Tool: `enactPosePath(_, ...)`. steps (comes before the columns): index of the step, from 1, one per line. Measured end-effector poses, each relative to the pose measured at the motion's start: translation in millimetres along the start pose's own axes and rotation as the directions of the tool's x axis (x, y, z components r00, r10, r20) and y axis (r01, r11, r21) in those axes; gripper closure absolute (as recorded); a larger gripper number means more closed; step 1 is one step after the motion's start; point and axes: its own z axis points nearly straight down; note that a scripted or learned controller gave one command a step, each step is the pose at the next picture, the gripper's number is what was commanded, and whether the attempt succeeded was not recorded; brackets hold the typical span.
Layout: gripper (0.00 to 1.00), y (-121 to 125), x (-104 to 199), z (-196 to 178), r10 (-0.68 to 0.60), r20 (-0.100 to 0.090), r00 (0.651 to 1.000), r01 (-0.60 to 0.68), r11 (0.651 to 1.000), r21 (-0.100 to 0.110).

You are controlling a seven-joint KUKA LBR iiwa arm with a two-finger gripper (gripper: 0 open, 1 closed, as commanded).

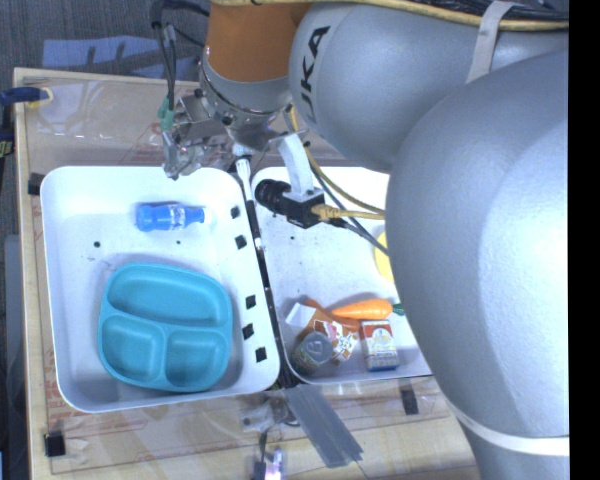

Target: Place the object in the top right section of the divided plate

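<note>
A blue bottle (pixel 169 216) lies on its side in the left bin, just beyond the teal divided plate (pixel 166 326). The plate rests in the near half of that bin, and its three sections hold nothing. My gripper (pixel 184 151) hangs over the far rim of the left bin, a little past the bottle and slightly to its right. Its fingers are small and cluttered with cables, so their state is unclear. Nothing shows between them.
The right bin (pixel 320 268) holds a carrot (pixel 361 310), a small carton (pixel 379 345), a round tin (pixel 314 349) and a wrapped pack at its near end. The arm's big grey body covers the right side of that bin. A blue clamp (pixel 20 96) grips the bench's far left corner.
</note>
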Motion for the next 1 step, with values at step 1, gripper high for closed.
enactPosePath(1, 1.0, 25.5, 32.4, -12.9, -0.035, 0.0, 0.999, 0.035, 0.999, -0.001)
